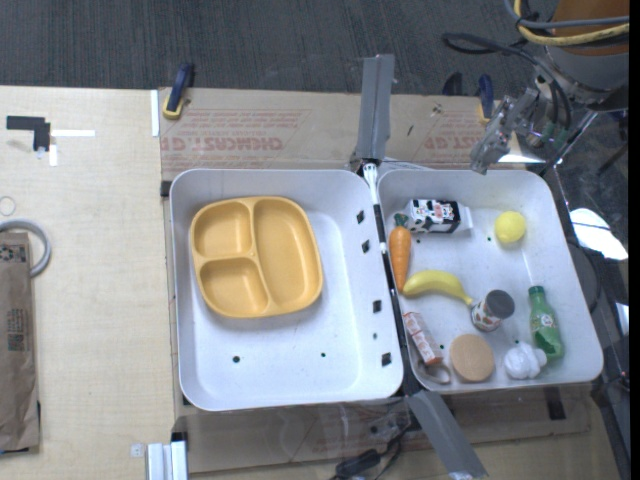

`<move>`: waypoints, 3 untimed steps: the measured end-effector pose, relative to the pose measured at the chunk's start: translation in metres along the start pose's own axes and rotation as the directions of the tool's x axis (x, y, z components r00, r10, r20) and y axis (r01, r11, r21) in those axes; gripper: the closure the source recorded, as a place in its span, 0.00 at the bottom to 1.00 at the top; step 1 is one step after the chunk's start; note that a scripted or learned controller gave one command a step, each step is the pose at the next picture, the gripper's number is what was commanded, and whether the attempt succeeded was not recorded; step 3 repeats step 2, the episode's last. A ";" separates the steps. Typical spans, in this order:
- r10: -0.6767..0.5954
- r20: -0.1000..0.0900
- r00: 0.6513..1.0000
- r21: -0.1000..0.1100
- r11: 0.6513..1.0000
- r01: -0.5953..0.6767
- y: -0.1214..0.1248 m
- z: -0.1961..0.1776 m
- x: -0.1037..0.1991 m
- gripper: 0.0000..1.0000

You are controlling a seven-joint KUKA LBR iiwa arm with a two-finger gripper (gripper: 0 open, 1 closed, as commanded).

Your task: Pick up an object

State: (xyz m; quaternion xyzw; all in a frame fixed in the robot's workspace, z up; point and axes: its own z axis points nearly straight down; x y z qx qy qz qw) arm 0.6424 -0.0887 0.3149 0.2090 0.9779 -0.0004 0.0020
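The right bin (575, 268) holds several objects: a black-and-white carton (433, 215), a yellow lemon (510, 227), an orange carrot (400, 251), a banana (437, 285), a small can (491, 310), a green bottle (544, 321), a tan round disc (472, 357), a white lumpy item (522, 362) and a red wrapped bar (420, 336). My gripper (492, 143) hangs over the far right rim of this bin, beyond the lemon, tilted down to the left. It touches none of the objects, and nothing hangs from it.
The left bin (300, 368) holds a yellow divided plate (256, 256). A grey bar (375, 108) rises between the bins at the back. Cardboard (260, 133) lies behind the bins. Cables (560, 33) hang near the arm at top right.
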 end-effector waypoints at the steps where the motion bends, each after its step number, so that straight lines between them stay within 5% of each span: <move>1: 0.012 -0.002 1.000 0.000 1.000 -0.012 0.044 0.039 0.013 1.00; 2: -0.189 0.002 0.982 -0.001 0.982 0.189 0.013 0.033 -0.003 1.00; 3: -0.189 0.002 0.982 -0.001 0.982 0.189 0.013 0.033 -0.003 1.00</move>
